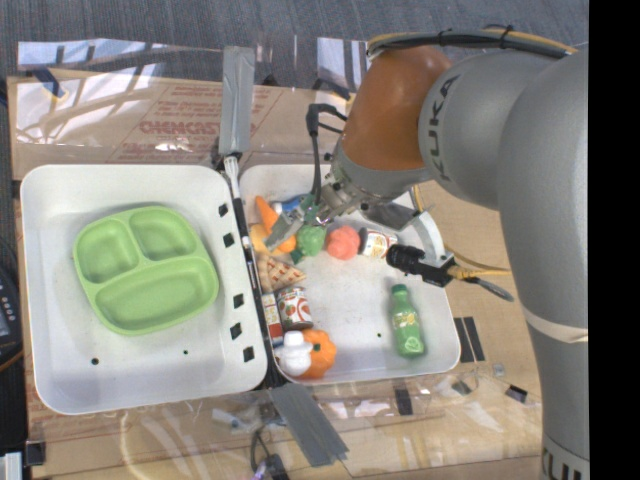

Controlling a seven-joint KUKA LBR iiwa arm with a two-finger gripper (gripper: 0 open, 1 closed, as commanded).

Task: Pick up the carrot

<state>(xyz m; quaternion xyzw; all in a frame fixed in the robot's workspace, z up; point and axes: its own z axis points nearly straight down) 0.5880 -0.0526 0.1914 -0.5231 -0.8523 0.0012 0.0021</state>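
Carrot (265,211) first: we see it as a small orange piece lying tilted at the upper left of the right bin (432,363), close against the wall that divides the two bins. Just below it sits a yellow-orange toy (275,238), and beside that a green leafy piece (311,240) and a pink round toy (343,243).

We judge the crowding to be the main risk. With so many small toys packed around the carrot, a descent that lands slightly off could push it harder against the wall, or close on the green piece or the yellow-orange toy instead. The wall itself leaves little room on the carrot's left side, so a finger could catch on the rim.

The gripper (312,213) hangs just to the right of the carrot, near it but apart, over the cluster of toys. We cannot tell how far it is spread, and we see nothing clearly held in it.

Farther out in the same bin lie a waffle-patterned piece (281,269), a small can (294,310), a white and orange toy (303,353) and a green bottle (406,320). The left bin (50,268) holds a green divided plate (146,266).
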